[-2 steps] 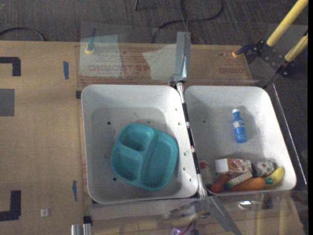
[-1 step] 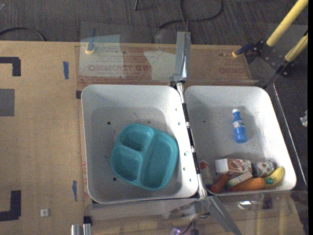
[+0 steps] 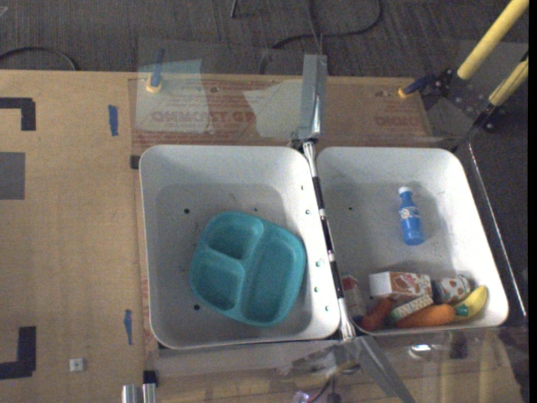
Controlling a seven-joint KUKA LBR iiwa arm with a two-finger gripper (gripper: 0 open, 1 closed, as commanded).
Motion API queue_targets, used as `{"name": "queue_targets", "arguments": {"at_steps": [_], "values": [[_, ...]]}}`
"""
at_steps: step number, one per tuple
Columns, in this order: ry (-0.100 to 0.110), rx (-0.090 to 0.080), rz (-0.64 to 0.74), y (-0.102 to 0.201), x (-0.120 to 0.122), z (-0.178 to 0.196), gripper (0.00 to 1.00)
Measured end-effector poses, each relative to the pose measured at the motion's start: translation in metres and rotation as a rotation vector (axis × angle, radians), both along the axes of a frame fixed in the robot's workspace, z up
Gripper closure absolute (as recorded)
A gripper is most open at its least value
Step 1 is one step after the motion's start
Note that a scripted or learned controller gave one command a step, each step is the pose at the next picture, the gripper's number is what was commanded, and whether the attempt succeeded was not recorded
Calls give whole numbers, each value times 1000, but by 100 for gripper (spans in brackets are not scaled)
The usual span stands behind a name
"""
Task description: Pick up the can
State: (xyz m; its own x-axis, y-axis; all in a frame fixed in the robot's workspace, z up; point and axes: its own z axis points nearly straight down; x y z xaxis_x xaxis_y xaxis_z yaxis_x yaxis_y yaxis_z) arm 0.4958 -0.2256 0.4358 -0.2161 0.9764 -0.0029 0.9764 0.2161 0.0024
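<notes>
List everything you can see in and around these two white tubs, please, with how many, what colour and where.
bins: 2, white, side by side on the bench
divided plate: 1, teal, in the left bin
bottle: 1, blue with white cap, lying in the right bin, apart from the rest
can: 1, white and red print, near front edge of the right bin
carton: 1, white and orange, front of the right bin
carrot: 1, orange, front edge of the right bin
banana: 1, yellow, front right corner of the right bin
</notes>
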Motion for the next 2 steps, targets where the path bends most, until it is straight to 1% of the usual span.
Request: {"name": "queue_targets", "arguments": {"at_steps": [1,2], "values": [[-2,0,-87,2,68,0,100],[-1,0,-149,2,126,0,100]]}}
